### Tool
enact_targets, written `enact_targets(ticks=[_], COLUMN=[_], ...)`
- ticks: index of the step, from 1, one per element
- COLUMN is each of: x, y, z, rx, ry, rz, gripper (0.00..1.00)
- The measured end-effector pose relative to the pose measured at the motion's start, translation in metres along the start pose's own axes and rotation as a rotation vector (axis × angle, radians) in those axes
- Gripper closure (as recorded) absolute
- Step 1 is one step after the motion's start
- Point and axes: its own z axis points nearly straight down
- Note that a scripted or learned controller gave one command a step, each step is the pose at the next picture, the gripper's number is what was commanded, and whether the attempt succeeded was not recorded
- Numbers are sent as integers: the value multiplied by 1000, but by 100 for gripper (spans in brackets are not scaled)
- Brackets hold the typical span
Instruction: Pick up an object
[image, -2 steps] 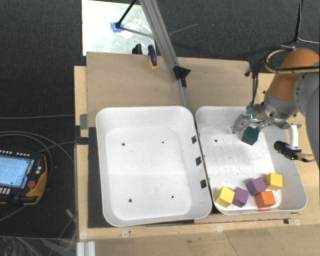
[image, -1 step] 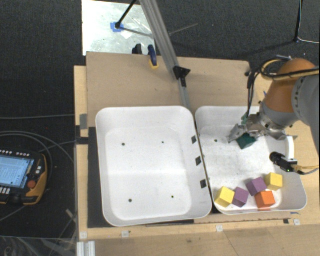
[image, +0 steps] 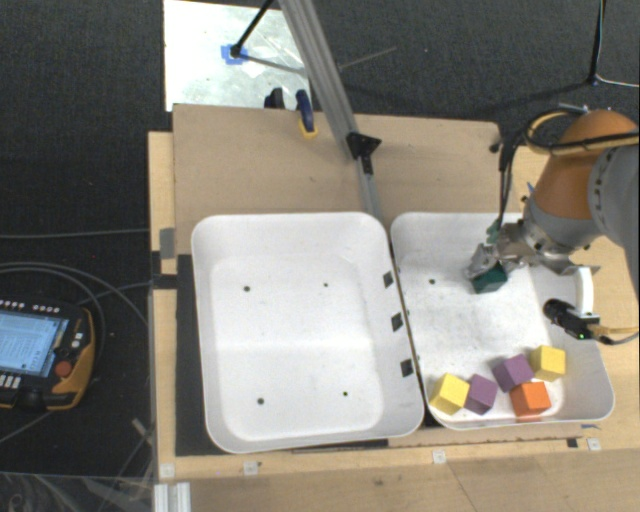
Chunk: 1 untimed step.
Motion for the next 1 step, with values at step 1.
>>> enact_targets(ticks=[1], x=[90], y=[-1], z=[11], rx=[0], ry=[2], rz=[-7], gripper=[100])
